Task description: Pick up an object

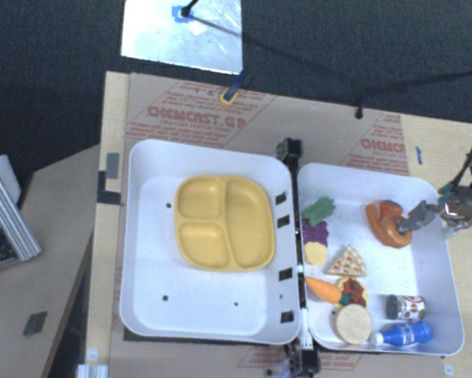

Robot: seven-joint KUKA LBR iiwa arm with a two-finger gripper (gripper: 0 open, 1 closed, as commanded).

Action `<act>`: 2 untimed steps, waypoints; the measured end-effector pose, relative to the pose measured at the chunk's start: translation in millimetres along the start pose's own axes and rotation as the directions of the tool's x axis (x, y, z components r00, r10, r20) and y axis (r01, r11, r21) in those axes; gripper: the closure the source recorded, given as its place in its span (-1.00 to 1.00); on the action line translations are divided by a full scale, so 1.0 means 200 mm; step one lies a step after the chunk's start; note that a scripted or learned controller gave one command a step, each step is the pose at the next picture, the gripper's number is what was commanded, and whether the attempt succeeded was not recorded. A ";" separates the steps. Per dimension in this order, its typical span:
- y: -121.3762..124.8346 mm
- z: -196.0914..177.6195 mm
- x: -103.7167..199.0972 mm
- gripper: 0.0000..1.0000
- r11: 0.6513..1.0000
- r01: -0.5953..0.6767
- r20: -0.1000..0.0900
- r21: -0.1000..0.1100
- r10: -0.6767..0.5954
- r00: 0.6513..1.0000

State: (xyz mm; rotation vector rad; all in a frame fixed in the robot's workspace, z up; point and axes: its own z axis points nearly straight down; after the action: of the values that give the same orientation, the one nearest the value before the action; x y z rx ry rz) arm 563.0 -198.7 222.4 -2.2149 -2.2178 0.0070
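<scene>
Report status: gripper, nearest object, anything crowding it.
Gripper at upper right of right white bin, low. Fingertip against orange hot-dog toy; grasp not confirmed. Pizza-slice toy close by, apart from it.

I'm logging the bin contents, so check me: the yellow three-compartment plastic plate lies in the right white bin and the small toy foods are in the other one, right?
Not quite. The camera view shows the yellow three-compartment plastic plate in the left white bin, not the right one. The small toy foods, such as the orange toy carrot and the blue plastic bottle, are in the other bin, the right white bin.
</scene>
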 end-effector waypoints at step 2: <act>0.00 0.19 0.02 -1.00 1.000 0.001 0.001 -0.006 -0.001 1.000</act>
State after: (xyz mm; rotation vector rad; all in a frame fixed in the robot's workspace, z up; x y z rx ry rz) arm 563.4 -194.0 184.9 -2.2175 -2.2227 0.0011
